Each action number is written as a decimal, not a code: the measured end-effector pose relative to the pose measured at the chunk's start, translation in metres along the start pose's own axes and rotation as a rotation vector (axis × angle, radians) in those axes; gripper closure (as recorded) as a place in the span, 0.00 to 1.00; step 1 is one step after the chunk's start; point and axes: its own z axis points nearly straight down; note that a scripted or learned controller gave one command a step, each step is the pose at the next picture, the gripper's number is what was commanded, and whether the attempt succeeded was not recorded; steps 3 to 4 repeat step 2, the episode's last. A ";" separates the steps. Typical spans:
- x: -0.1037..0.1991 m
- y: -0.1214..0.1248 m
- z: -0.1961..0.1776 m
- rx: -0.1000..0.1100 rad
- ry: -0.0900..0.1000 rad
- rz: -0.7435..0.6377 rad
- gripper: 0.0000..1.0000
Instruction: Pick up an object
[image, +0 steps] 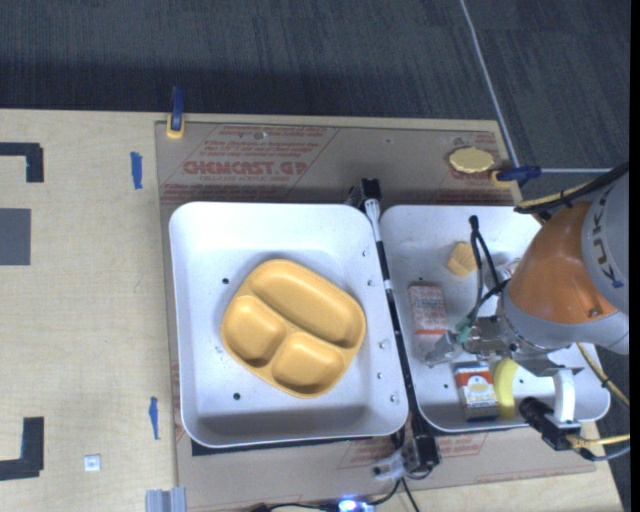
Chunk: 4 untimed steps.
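Pincer (478, 345) low in right bin (440, 225), above a small box (477, 390) and a yellow piece (506, 385). Pincer state: cannot tell, wrist hides it. Judged step: descent onto target. Next: settle, close, lift straight. Yellow tray (292, 326) sits in left bin (200, 300).

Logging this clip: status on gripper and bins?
Gripper low in right bin, grasp unclear. Carton, yellow item close by. Yellow tray in left bin.

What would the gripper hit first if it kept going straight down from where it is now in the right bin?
Probably the bare floor of the right bin or the edge of the small red-and-white packet just below the gripper. Depth is hard to judge from this slanted view.
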 end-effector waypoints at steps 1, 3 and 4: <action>0.000 0.001 -0.010 -0.004 -0.001 0.000 1.00; 0.000 0.001 -0.010 -0.004 -0.001 0.000 0.00; 0.000 0.001 -0.010 -0.004 -0.001 0.000 0.00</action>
